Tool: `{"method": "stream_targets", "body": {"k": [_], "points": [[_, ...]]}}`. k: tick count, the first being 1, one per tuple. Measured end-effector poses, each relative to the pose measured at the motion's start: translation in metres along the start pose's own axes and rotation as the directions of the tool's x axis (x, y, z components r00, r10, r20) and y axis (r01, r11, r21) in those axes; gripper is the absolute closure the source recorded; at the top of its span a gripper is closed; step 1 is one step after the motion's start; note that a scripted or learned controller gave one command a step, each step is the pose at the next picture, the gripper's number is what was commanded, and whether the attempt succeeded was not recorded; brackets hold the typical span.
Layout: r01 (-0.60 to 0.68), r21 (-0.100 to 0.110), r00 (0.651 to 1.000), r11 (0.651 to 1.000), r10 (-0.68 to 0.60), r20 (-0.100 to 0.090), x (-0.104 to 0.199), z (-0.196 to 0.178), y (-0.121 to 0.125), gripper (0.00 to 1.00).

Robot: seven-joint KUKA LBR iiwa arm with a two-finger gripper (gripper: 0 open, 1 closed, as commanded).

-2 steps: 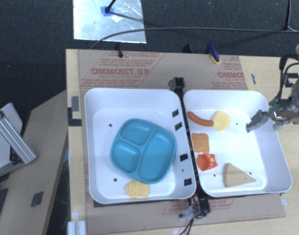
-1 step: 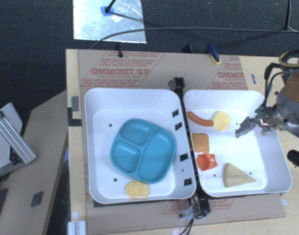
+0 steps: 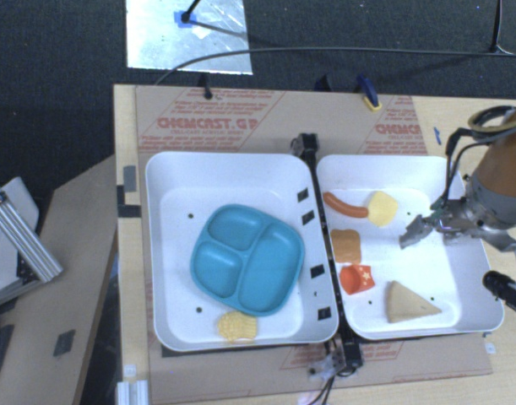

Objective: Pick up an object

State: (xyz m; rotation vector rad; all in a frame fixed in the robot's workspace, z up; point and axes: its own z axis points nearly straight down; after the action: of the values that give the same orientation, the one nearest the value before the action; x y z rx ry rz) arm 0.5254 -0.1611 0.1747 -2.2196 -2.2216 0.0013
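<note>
We see the arm point(image 3: 494, 184) coming in from the right edge, wrist bent low over the right bin point(image 3: 473, 310), with the end effector point(image 3: 412, 234) pointing left and slightly down above the bin's bare middle. We cannot tell whether it is open or closed; nothing visible in it.

Right bin contents: a red sausage point(image 3: 345, 205) along the upper left, a yellow piece point(image 3: 382, 208) touching its right end, an orange block point(image 3: 346, 245) below them, a red piece point(image 3: 356, 278) just under that, and a tan wedge point(image 3: 412, 303) near the front. The end effector sits right of the orange block, apart from all of them.

Left bin point(image 3: 169, 226) holds a blue divided plate point(image 3: 247, 259), with a yellow lumpy item point(image 3: 237, 326) at its front edge. Both bins rest on the table point(image 3: 266, 116).
</note>
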Motion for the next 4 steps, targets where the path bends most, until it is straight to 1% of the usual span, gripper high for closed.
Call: {"method": "stream_targets", "body": {"k": [1, 2, 3, 4], "points": [[0.000, 0.001, 1.000, 1.000, 0.000, -0.001, -0.005, 0.062, 0.000, 0.00], [0.001, -0.003, 1.000, 1.000, -0.001, 0.001, -0.005, 0.048, 0.001, 1.00], [0.004, -0.007, 1.000, 1.000, -0.004, 0.002, 0.004, -0.001, 0.004, 1.00], [0.002, -0.008, 1.000, 1.000, -0.002, 0.003, -0.005, -0.054, -0.001, 1.00]]}}
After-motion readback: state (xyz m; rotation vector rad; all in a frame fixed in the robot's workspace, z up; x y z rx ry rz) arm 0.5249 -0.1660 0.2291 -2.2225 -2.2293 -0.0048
